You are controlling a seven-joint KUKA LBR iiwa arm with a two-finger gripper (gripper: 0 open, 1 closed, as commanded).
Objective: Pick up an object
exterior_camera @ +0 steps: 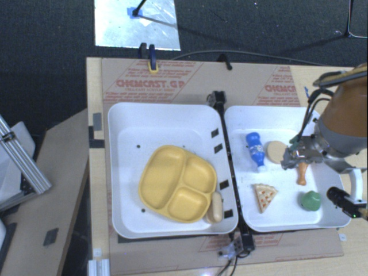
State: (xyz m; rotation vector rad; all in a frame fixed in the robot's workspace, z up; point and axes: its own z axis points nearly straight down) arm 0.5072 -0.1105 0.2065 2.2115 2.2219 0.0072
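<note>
We see the arm (345, 117) reaching in from the right, its orange band above the wrist, bent down over the right bin (287, 115). The claw (294, 157) hangs low in that bin, just beside a round tan piece (276, 150) and an orange stick-like piece (302, 175); we cannot tell whether it is apart or together.

The right bin also holds a blue bottle (254, 149) lying near its left wall, a pizza slice (264, 196) toward the front, and a green ball (311, 200) at the front right. None of these sits between the claw's tips that we can see.

The left bin (167, 112) carries a yellow divided tray (177, 183), with a tan bread-like piece (215, 207) touching the tray's front right corner.
</note>
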